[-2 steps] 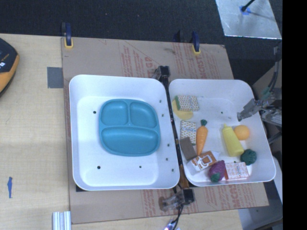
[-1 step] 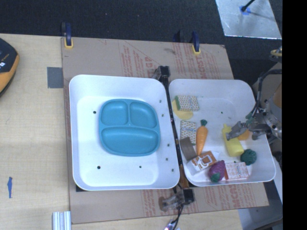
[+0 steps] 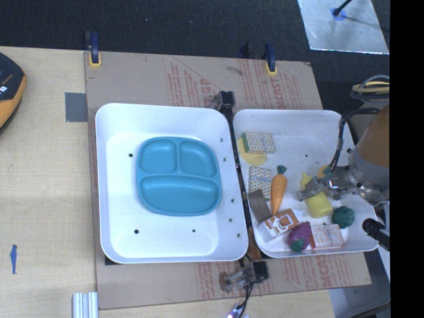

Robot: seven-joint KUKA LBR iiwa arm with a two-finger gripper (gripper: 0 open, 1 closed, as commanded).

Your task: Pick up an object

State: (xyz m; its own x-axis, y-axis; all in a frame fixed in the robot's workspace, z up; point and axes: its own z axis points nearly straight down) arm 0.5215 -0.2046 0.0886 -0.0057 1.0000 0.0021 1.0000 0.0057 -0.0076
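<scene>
The right white bin [image 3: 291, 116] holds several toy foods. Among them are an orange carrot [image 3: 278, 189], a yellow block [image 3: 319, 206], a dark green lump [image 3: 343, 215], a purple piece [image 3: 299, 236] and a white and red carton [image 3: 329, 236]. My gripper [image 3: 322, 188] reaches in from the right edge and hangs low over the bin's right side. It sits just above the yellow block and right of the carrot. Nothing is visibly lifted off the bin floor. The arm's body [image 3: 372, 152] hides the bin's right wall.
The left white bin [image 3: 112, 244] holds a blue divided plate [image 3: 177, 175]. In the right bin's left half lie patterned packets [image 3: 259, 142] [image 3: 260, 175], a brown piece [image 3: 260, 207] and a small orange box [image 3: 282, 222]. A black divider clamp [image 3: 226, 101] sits between the bins.
</scene>
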